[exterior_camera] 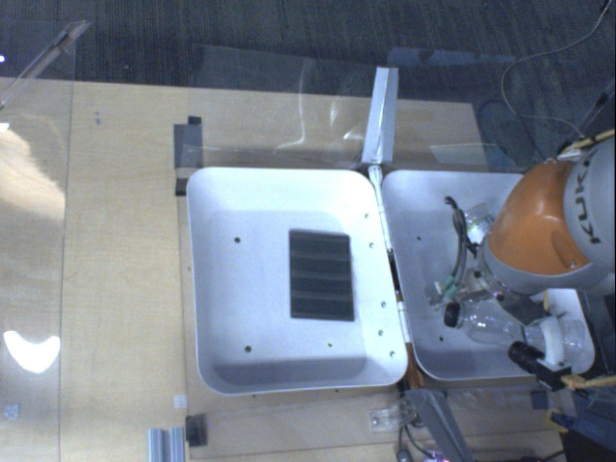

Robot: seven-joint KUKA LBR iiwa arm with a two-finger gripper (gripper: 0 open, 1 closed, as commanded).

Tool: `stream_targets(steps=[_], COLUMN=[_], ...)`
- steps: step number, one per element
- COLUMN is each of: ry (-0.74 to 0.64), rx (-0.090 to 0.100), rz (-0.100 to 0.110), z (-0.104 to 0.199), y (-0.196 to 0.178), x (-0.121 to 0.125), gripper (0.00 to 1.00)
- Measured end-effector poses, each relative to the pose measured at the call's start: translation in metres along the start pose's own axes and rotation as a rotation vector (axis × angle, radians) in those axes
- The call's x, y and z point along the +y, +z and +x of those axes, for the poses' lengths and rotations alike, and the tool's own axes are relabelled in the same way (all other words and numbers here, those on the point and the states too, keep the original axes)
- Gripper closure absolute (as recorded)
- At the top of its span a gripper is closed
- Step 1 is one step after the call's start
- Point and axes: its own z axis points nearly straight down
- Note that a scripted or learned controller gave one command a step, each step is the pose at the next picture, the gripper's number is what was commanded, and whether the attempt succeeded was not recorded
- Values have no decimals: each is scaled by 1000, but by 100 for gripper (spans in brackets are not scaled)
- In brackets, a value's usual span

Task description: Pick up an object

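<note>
On the pale wooden worktop (115,287), a dark ribbed rectangular block (320,275) is left unlifted in the left shallow white bin (217,258), while the tool (457,301) is lowered into the right white bin (419,258) among clear items (486,323), its state impossible to tell, so nothing counts as picked.

Pale wooden bench (106,258), dark carpet (241,8)

We see our arm (553,229) as a rounded grey shell with a broad orange band (535,224) and part of dark lettering on the grey at the frame's edge. Thin dark cables (466,239) loop beside it, above shiny metal parts (462,296).
</note>
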Motion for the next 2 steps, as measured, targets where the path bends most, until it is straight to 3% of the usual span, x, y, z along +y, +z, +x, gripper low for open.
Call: stream_targets(steps=[1,2], ry=[1,129], rx=[-3,1], rz=[1,17], z=[-2,-7], y=[0,13], x=[-1,19], gripper=[0,0])
